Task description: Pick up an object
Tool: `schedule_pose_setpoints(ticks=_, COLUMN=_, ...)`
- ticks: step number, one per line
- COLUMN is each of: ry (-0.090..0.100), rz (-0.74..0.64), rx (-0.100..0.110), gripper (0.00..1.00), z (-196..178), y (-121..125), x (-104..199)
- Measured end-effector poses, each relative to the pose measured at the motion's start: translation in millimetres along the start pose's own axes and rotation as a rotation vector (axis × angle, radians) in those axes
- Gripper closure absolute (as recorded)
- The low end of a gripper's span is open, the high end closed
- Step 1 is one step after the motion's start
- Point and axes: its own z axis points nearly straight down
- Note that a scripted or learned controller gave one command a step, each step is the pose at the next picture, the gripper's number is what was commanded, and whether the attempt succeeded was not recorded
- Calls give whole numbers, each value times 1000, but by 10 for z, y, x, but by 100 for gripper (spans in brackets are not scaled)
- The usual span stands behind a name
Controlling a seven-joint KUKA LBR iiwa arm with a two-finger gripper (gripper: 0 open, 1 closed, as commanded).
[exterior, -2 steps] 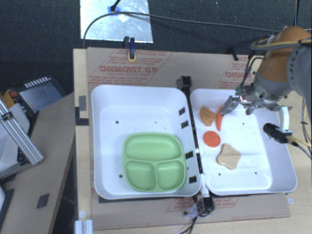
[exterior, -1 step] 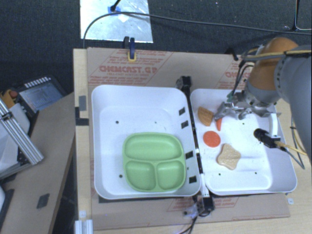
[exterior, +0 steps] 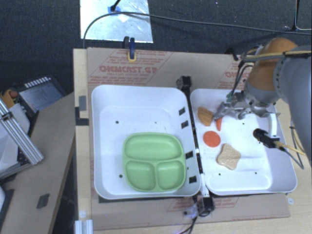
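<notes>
Two white bins sit side by side: the left bin (exterior: 105,130) holds a green divided plate (exterior: 154,161); the right bin (exterior: 253,174) a cracker (exterior: 205,116), orange disc (exterior: 211,139) and bread slice (exterior: 228,156). Gripper (exterior: 225,112) hovers beside the cracker; its spread I cannot tell.

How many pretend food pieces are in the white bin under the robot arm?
4: a tan wedge top left, a thin orange-red piece beside it, a flat round orange-red slice below, a beige toast piece lowest. The arm may hide more.
</notes>
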Motion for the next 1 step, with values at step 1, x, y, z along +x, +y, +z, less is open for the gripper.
schedule_pose_setpoints(ticks=1, ry=0, rz=-1, rx=-2, gripper=100, z=-111, y=8, x=-2)
